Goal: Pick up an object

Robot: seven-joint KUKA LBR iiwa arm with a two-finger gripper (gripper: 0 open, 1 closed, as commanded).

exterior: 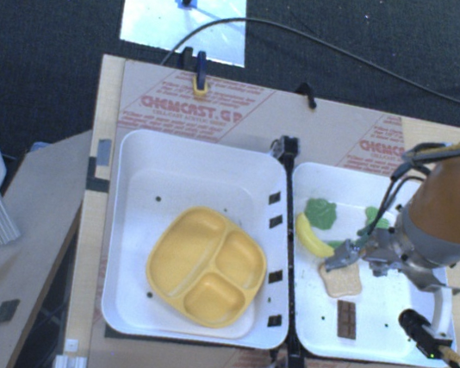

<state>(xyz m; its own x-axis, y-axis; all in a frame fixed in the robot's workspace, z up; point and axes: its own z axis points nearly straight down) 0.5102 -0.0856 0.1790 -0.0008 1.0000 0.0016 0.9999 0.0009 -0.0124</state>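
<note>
Gripper [343, 261] low in right bin [376, 352], just above tan, square toast [343, 282]; finger state impossible to tell. Beside: curved banana [313, 237], leafy green [322, 210], brown bar [347, 320]. Left bin [134, 206]: smooth yellow tray [207, 266]. Underneath, printed board [224, 112]; dark carpet [50, 9].

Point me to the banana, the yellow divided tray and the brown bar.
banana [312, 236]: camera view, middle of the fruit.
yellow divided tray [206, 265]: camera view, centre ridge.
brown bar [347, 320]: camera view, middle of bar.
</note>
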